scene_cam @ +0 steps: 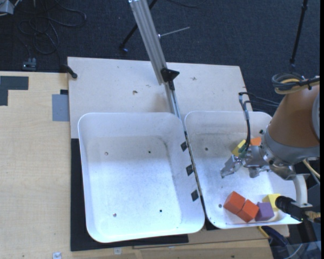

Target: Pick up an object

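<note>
My gripper (240, 171) hangs low inside the right bin (216, 128), near its middle, and it looks open, with nothing showing between its fingers (228, 169). Just behind it, partly hidden by the wrist, lie a yellow piece (239, 147) and a small orange piece (255, 142). Toward the bin's front are two orange blocks (240, 204) touching each other, with a purple block (265, 211) and a yellow block (272, 199) to their right. The grey arm with its orange band (294, 117) reaches in from the right.
The left bin (97, 139) stands beside the right one, sharing a divider wall with black clips (189, 169). A slanted aluminium rail (151, 42) rises behind the bins. A black cable (247, 117) runs down to the wrist.
</note>
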{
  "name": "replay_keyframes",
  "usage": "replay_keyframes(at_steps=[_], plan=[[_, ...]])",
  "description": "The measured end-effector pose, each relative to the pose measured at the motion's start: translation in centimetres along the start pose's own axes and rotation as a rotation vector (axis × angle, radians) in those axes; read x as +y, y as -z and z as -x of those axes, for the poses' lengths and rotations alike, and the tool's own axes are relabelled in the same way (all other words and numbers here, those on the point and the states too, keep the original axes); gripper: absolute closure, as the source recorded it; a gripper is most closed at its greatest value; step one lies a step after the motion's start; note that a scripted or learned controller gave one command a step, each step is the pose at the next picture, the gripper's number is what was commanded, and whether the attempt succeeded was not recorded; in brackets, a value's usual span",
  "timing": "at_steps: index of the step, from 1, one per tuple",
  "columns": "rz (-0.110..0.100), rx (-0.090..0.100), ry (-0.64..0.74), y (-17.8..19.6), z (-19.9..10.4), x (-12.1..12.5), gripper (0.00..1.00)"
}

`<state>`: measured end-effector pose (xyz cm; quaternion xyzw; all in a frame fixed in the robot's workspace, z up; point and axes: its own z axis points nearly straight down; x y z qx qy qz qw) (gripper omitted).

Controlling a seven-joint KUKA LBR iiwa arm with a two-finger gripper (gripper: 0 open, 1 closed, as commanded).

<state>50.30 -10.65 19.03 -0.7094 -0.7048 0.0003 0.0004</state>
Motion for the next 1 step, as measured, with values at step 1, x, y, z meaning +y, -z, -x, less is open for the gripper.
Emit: replay_keyframes(at_steps=[1], plan=[[0.000,-0.001,0.005,-10.21,6.99,4.77,0.00]])
